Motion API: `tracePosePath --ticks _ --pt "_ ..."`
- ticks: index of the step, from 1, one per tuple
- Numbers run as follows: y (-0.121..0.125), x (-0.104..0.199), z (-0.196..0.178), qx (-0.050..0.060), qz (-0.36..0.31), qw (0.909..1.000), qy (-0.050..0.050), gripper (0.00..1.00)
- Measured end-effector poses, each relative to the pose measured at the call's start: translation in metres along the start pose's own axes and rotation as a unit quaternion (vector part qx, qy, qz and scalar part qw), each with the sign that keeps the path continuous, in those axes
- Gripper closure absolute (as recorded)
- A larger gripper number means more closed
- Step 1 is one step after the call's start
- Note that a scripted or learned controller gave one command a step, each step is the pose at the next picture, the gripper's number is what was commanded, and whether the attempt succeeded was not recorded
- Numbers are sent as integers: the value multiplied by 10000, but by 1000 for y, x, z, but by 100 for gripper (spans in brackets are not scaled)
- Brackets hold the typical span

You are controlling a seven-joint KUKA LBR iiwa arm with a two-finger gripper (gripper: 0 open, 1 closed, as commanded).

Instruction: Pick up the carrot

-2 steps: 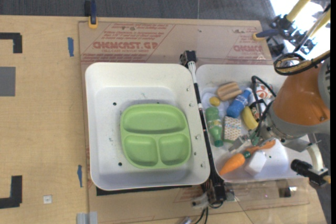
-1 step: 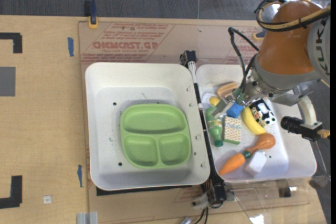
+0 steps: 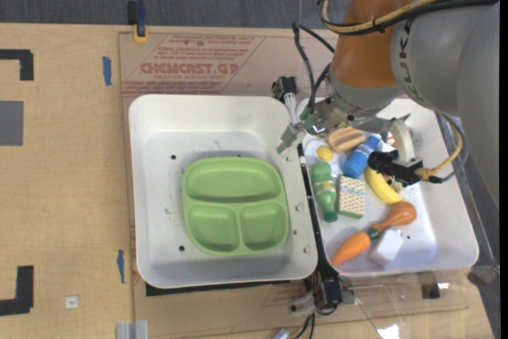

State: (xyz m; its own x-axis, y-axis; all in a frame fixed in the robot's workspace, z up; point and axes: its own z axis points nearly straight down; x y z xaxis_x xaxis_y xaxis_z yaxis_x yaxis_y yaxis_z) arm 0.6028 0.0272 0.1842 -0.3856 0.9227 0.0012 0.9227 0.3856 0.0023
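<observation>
The carrot (image 3: 352, 246), orange with a small green top, lies near the front edge of the right bin (image 3: 452, 246). A white block (image 3: 387, 250) rests right beside it. My gripper (image 3: 290, 136) hangs over the divide between the two bins, at the back left corner of the right bin. It is well behind and to the left of the carrot, with several toys in between. The grey wrist with its orange band (image 3: 373, 20) rises above the back of the right bin.
The left bin (image 3: 159, 131) holds a green compartment tray (image 3: 234, 205). The right bin is crowded with a green bottle (image 3: 324, 185), a blue bottle (image 3: 359, 161), a banana (image 3: 382, 188), a bread roll (image 3: 345, 139), a speckled box (image 3: 351, 197) and an orange round-ended toy (image 3: 399, 214).
</observation>
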Motion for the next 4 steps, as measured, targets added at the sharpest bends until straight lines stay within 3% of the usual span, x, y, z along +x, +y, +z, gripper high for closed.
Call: tracePosePath --ticks 1,2,3,4 --pt "10 -66 -1 -7 98 9999 -40 0" --pt "-28 -36 -1 23 555 9985 6 0" --pt "-88 -18 -8 24 -243 9997 3 0" --pt "-35 -39 -1 -9 208 9998 -21 0"
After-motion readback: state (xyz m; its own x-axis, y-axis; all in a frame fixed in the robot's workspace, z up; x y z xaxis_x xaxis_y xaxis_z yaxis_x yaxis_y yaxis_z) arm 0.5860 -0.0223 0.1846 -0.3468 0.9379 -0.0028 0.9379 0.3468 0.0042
